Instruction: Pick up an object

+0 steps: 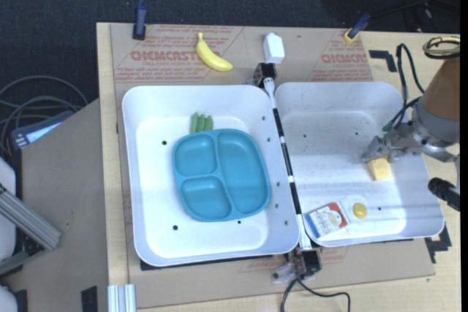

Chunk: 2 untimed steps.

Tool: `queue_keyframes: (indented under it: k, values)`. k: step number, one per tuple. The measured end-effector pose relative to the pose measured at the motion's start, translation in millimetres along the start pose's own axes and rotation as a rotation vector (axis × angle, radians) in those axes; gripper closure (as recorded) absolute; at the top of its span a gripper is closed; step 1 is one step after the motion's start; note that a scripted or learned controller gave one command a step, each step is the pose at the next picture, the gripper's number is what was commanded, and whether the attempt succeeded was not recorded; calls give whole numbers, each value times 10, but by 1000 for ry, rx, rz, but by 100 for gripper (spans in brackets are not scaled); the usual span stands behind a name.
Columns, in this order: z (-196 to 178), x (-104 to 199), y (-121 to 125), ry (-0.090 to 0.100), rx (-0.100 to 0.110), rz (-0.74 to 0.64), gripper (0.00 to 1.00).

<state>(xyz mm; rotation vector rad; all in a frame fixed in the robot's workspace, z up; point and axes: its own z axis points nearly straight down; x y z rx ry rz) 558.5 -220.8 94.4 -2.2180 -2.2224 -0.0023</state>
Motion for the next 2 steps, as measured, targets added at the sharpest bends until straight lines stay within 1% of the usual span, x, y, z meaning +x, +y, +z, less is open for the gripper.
queue_keyframes:
  k: [1, 2]
  values:
    - [99, 847, -107, 0, 1, 0, 100]
    - [-904, 1614, 86, -2, -2, 0, 100]
